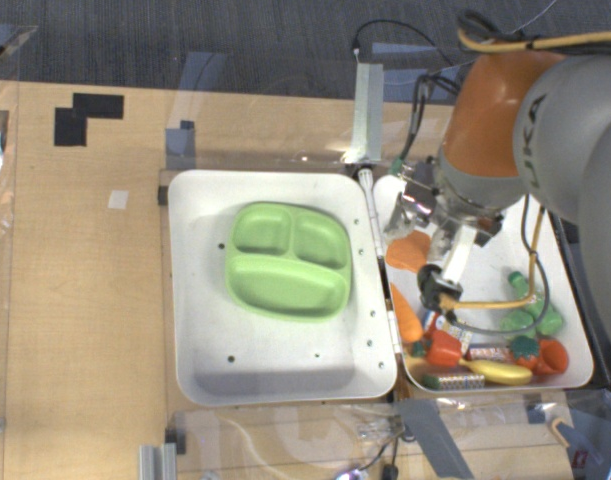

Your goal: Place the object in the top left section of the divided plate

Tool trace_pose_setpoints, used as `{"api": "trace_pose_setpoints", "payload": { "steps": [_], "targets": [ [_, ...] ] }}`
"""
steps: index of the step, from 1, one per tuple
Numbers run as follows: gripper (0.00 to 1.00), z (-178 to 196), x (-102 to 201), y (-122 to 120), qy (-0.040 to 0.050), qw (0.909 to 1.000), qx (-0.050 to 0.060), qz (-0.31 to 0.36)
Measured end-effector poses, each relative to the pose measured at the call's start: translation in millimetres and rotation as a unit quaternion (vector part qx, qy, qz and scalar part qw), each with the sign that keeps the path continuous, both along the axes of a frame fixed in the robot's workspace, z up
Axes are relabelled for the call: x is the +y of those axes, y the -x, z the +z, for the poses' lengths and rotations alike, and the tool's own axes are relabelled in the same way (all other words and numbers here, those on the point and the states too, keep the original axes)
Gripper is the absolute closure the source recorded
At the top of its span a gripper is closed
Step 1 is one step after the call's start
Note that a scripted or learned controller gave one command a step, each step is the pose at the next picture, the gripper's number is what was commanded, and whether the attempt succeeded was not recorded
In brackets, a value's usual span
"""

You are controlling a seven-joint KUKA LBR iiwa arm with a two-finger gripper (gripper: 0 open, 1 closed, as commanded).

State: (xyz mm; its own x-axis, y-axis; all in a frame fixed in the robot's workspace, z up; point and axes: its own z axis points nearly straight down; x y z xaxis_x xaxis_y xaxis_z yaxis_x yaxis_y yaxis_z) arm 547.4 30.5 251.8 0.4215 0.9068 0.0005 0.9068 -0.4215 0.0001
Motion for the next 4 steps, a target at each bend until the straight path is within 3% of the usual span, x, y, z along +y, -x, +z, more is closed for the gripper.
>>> {"api": "trace_pose_setpoints", "payload": {
  "steps": [1, 2, 3, 4],
  "targets": [
    [1.00, 1.3, 32.4, 57.4, -0.0006, 0.9951, 0.000, -0.099],
    [1.00, -25.5, -57.8, 60.1, 0.0000, 0.9919, 0.000, -0.127],
    [1.00, -34.6, 23.0, 60.5, -0.0005, 0.9849, 0.000, -0.173],
    [1.00, -13.5, -21.6, 59.7, -0.0005, 0.9796, -0.001, -0.201]
  ]
}}
